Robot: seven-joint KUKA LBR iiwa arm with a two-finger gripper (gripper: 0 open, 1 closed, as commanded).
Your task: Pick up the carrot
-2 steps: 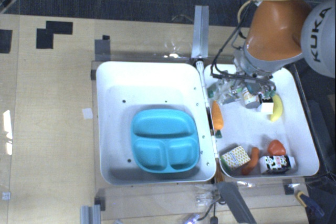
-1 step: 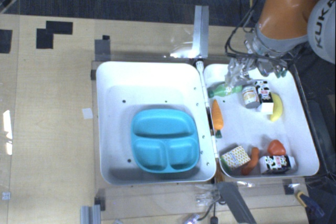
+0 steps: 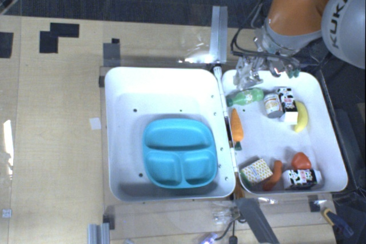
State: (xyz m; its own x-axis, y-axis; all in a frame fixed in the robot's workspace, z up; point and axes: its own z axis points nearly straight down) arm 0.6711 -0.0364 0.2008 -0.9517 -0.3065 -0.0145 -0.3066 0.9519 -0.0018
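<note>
The carrot (image 3: 236, 126), orange and slim, lies along the left wall of the right bin (image 3: 329, 140), pointing toward the near side. My gripper (image 3: 247, 76) hangs over the far left corner of that bin, just above a green packet (image 3: 245, 96). It sits a short way beyond the carrot's far end and is not touching it. Nothing shows between its fingers.
The right bin also holds a small can (image 3: 273, 106), a black-and-white carton (image 3: 286, 97), a banana (image 3: 301, 117), a patterned block (image 3: 255, 170), a sausage (image 3: 274, 175), a red fruit (image 3: 301, 160) and another carton (image 3: 300, 179). A blue divided tray (image 3: 180, 151) lies in the left bin (image 3: 123, 123).
</note>
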